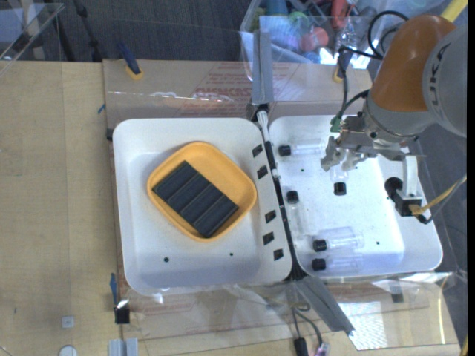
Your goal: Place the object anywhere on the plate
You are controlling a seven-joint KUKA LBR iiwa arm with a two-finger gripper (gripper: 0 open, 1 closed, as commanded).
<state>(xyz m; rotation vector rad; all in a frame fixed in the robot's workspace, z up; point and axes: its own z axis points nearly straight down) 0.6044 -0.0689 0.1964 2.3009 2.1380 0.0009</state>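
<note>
The arm [438, 73] is grey with a broad orange band. Black cables loop above its wrist. The tool [343, 156] is pale metal.

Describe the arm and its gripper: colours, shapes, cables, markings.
The arm is grey and rounded, with a broad orange band above the wrist and dark lettering on its casing. Black cables loop near the wrist. The gripper is small, pale metallic and boxy, with a green spot on its mount.

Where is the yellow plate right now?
The yellow plate lies in the left bin, carrying a dark ridged block, across the divider from the gripper.
</note>
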